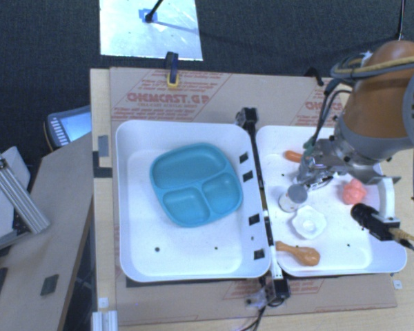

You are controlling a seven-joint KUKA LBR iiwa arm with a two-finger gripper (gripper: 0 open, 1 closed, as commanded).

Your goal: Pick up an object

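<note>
**Gripper low in the right bin, several small objects close around it**

Your gripper [305,182] hangs low over the right bin [383,257], reaching in from the right under the grey and orange arm [383,102]. Its state cannot be told from this slanted view, and nothing shows as held.

Just below the gripper tip lies a small grey round piece [290,198]; it may be an object or part of the tool, too blurred to say. Near it sits a white fried-egg toy [308,222]. Above the gripper lies a small orange piece [292,156], like a carrot. To the right is a pink lumpy toy [353,192]. Near the front wall lies a tan drumstick toy [300,253].

Risks, as a judgement: the objects nearest the gripper are low and flat, so the tool could close above one and come up with nothing. The egg looks thin and slick and could slip. A descent between two close things could nudge one aside or catch both. A black fitting [372,221] on a cable sits by the pink toy and could snag.

Count for you: two white bins, the left bin [134,254] holding one blue divided plate [195,183]. In the right bin: one egg, one orange piece, one pink toy, one drumstick, one grey round piece
</note>
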